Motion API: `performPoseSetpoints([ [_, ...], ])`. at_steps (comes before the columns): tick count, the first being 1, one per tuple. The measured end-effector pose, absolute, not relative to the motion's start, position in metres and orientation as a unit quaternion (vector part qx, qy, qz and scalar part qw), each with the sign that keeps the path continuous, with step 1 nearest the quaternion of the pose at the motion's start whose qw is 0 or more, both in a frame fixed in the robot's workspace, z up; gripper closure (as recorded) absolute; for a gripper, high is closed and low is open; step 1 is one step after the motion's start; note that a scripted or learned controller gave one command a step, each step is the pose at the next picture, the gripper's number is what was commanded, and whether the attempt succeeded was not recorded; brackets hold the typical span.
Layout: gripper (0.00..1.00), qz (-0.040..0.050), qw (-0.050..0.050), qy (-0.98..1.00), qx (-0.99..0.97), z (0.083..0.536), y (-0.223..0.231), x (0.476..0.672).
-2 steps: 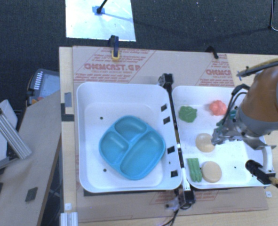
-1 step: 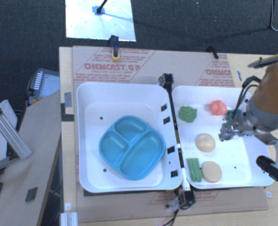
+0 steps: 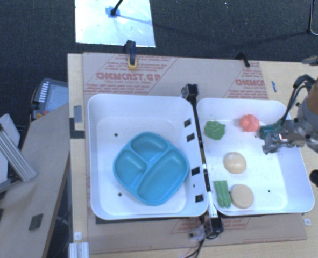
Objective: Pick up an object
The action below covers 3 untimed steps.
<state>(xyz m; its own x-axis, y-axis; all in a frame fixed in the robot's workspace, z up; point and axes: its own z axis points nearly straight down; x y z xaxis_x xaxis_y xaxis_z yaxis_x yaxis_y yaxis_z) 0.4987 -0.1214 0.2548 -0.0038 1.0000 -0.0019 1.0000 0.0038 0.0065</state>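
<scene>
**Gripper over the right bin, nothing picked yet**

The gripper point(image 3: 273, 142) hangs over the right bin point(image 3: 301, 198) near its 3 o'clock wall, and no object sits between its fingers; whether they stand apart or together I cannot tell from this slanted view.

To do this step well, I judge the arm should settle on one target, centre the fingers over it and come down straight, so the piece is not nudged sideways. The nearest candidates are the orange-red lump point(image 3: 249, 123), near the gripper at its 10 o'clock, and the pale round piece point(image 3: 234, 163), at its 8 o'clock and somewhat farther off. Both lie apart from their neighbours, which should make a clean grasp easier.

The green lump point(image 3: 214, 130) lies further off at 9 o'clock. The tan round piece point(image 3: 242, 196) and the green strip point(image 3: 221, 193) lie just beside each other at 7 o'clock (a harder pair to separate, probably). The blue divided plate point(image 3: 150, 168) rests in the left bin point(image 3: 102, 144).
</scene>
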Motion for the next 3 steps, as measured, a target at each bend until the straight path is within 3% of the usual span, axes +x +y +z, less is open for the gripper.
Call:
performPoseSetpoints([
  [2,1.0,0.0014,0.0,0.711,0.704,0.244,-0.017,0.509],
  [3,1.0,0.0014,0.0,0.711,0.703,0.249,0.034,0.503],
])
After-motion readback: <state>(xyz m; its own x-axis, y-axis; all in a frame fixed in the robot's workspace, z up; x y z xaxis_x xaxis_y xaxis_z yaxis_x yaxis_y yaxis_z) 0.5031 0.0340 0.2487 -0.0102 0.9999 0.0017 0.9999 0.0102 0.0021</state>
